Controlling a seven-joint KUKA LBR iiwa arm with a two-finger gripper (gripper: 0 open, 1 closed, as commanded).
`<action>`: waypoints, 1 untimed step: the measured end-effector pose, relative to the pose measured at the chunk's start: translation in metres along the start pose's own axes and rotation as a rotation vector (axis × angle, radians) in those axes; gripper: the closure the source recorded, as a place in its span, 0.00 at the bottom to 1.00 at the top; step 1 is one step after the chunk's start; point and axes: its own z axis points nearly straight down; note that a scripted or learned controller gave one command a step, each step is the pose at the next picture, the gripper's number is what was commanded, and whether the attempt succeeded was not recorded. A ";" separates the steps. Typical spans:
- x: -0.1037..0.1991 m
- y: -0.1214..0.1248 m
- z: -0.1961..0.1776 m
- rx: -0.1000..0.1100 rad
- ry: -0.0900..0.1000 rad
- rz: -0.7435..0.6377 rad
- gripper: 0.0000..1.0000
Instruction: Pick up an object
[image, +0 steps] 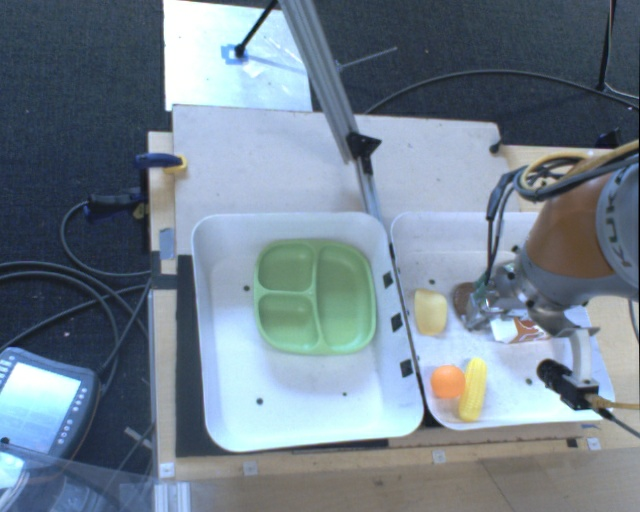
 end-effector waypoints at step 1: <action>-0.008 0.007 -0.048 -0.001 -0.001 0.000 1.00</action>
